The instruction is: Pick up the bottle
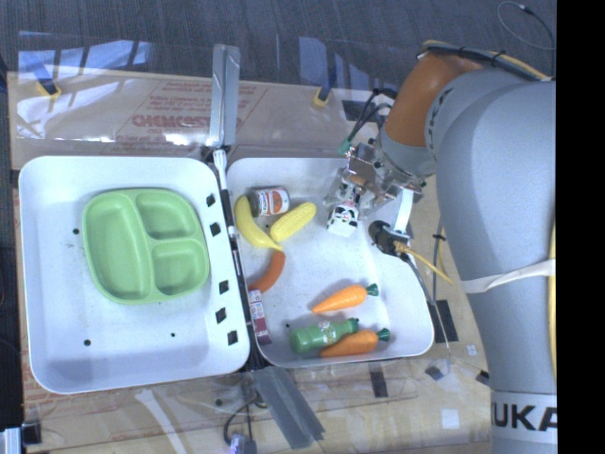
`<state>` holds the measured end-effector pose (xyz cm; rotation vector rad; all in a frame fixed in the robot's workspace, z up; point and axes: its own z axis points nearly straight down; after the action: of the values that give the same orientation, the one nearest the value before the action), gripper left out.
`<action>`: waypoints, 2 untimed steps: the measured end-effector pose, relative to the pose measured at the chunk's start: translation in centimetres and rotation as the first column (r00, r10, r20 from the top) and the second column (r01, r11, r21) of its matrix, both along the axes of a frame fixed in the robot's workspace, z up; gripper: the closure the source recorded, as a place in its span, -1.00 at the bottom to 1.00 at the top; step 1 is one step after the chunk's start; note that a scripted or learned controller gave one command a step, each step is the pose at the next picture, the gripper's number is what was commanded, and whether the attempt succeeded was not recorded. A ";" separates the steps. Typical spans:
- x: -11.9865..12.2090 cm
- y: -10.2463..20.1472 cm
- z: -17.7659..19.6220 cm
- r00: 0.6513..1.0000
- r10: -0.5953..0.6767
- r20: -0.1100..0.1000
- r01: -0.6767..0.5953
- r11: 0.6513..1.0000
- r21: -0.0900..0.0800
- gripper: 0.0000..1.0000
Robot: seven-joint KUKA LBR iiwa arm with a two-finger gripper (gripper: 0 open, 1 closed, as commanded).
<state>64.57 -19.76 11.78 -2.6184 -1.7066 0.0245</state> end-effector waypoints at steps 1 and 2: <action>0.5 1.0 16.5 0.986 -0.164 0.027 0.164 0.986 -0.004 1.00; 1.1 1.6 29.3 0.988 -0.154 0.027 0.154 0.988 -0.004 1.00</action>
<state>65.69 -18.19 41.05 -2.7587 -1.5086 -0.0075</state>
